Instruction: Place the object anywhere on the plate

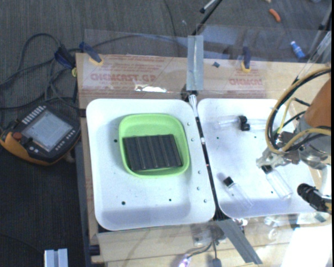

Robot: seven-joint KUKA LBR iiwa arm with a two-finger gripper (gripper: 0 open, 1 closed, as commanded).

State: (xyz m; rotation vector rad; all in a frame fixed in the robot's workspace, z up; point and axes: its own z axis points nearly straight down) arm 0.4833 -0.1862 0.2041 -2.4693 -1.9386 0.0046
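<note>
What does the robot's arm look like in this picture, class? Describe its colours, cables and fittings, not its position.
The arm enters at the right edge: an orange surface shows above grey and silver metal parts. Loops of black and yellow cables curve around it. Lower down sits a black rounded fitting. The gripper's end looks pale metallic, its details too blurred to make out.

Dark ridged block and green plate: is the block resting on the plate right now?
Touching. The camera view shows the dark ridged block lying flat inside the green plate, in the left bin, with green rim visible all around it.
</note>
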